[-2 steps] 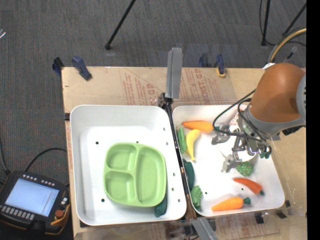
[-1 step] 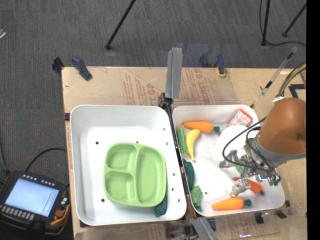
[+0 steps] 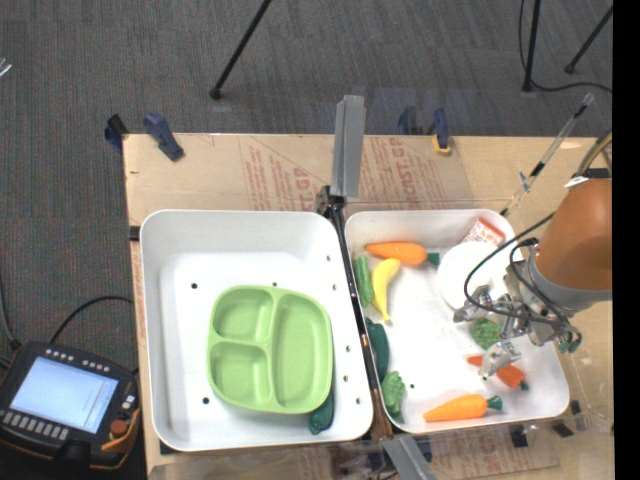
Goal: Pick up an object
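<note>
Grey carpeted floor (image 3: 120, 58), black tripod legs (image 3: 245, 40) upper middle and upper right, blue clamps (image 3: 160, 136) on brown bench (image 3: 260, 173) edge, handheld control pendant (image 3: 68, 400) with lit screen lower left

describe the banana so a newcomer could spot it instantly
Look in the right bin, at its left side near the divider. The banana lies just below the upper carrot; it is the one yellow, curved item among orange carrots and green vegetables.
</note>
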Motion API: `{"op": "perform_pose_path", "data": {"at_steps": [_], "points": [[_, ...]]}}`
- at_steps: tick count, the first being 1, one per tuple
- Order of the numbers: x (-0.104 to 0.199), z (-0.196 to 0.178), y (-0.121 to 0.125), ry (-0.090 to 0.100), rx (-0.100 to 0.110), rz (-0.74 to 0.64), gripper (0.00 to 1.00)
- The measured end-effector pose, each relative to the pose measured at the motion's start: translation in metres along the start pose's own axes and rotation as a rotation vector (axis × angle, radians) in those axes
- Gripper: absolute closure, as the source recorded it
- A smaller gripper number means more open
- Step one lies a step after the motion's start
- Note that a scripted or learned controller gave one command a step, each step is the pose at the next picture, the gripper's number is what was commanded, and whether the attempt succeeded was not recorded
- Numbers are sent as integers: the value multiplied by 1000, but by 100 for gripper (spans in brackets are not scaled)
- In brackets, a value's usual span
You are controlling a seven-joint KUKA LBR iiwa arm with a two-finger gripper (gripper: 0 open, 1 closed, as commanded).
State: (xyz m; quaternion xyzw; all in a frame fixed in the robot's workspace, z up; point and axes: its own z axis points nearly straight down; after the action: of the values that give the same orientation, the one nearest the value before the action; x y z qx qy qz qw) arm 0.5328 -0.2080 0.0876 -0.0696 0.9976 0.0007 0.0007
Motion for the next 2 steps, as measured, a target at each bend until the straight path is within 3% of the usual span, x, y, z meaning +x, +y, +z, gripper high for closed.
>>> {"op": "perform_pose_path", "data": {"at_steps": [1, 2], "points": [[-2, -10, 2, -3, -1, -6, 100], [-2, -10, 3, -2, -1, -6, 0]]}}
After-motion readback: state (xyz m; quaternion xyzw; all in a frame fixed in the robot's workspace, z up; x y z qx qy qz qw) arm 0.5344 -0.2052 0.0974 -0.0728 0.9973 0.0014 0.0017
